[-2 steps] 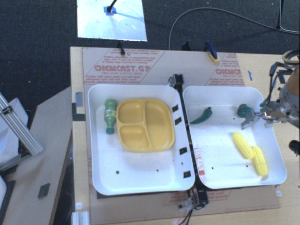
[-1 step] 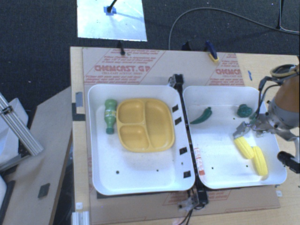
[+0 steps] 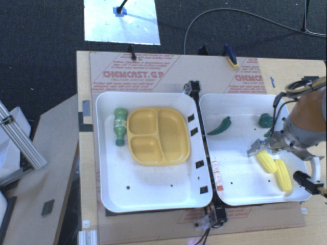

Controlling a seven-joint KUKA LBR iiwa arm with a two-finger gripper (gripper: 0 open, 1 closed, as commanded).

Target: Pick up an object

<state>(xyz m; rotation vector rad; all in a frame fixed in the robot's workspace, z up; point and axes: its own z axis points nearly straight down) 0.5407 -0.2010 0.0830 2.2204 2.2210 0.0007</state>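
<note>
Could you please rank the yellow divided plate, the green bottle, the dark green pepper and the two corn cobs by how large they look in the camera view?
1. yellow divided plate
2. green bottle
3. the two corn cobs, alike
4. dark green pepper, close to the cobs, so unsure

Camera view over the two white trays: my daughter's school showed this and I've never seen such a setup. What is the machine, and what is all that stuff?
This is one fixed camera looking down at a slant on a bench. The grey and orange shape at the right is a robot arm with a two-finger gripper at its tip, sent to pick something up. The left bin holds a yellow divided plate and a green toy bottle beside it. The right bin holds a green pepper, a dark green lump and two toy corn cobs. The gripper sits low by the nearer cob; I cannot tell whether it grips anything.
</note>
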